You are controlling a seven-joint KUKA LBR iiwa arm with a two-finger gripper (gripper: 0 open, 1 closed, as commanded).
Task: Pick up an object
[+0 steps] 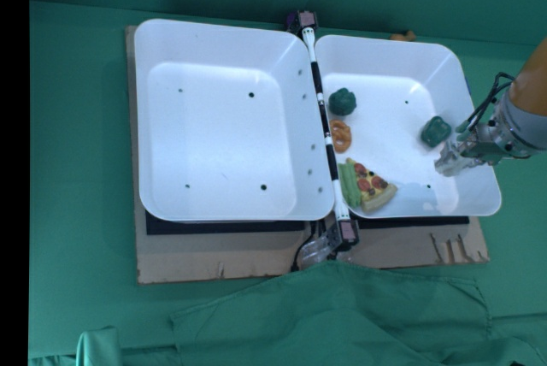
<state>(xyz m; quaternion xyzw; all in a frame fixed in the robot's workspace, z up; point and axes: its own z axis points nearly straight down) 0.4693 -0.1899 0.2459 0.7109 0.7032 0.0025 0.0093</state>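
The gripper (450,162) is hovering at the right bin's (402,56) three o'clock rim, reaching in from the right on the grey arm (523,121) — the orange band is showing at the frame's edge. Whether it is spread or pressed together I cannot tell; nothing is visibly sitting in its grasp.

A dark green pepper-like toy (435,131) is lying just beside the gripper, at about eleven o'clock from it, close to the bin's right wall; whether the two are touching is unclear. A second dark green lumpy toy (343,101) is sitting toward the bin's ten o'clock area, near the divider (322,116). Just below it, at six o'clock, an orange pretzel-shaped piece (341,135) is lying flat. At the bin's seven o'clock corner a toy pizza slice (369,185) is resting, with a light green strip-shaped item (349,182) touching its left side.

The left bin (162,48) is sitting side by side with the right one. Both are resting on a cardboard sheet (214,266) over green cloth (77,142).
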